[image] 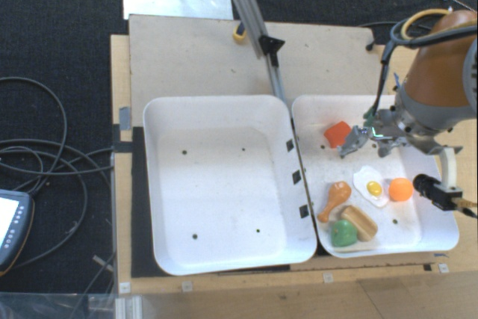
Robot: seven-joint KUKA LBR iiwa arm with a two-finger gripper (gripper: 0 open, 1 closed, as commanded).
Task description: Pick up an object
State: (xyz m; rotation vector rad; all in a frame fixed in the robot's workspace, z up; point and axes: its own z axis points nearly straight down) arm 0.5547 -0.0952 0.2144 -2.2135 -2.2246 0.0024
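Note:
In the right bin lie a red block, a fried-egg toy, an orange ball, a tan drumstick, a hot-dog bun and a green lump. My gripper hangs over the bin's upper middle, just right of the red block and above the egg. Its fingers are spread open, with nothing between them. The left fingertip stands close to the block's right edge.
The left bin sits beside the right one, with a dark divider strip between them. A slanted grey pole crosses the back of the bench. Cables lie on the floor at left.

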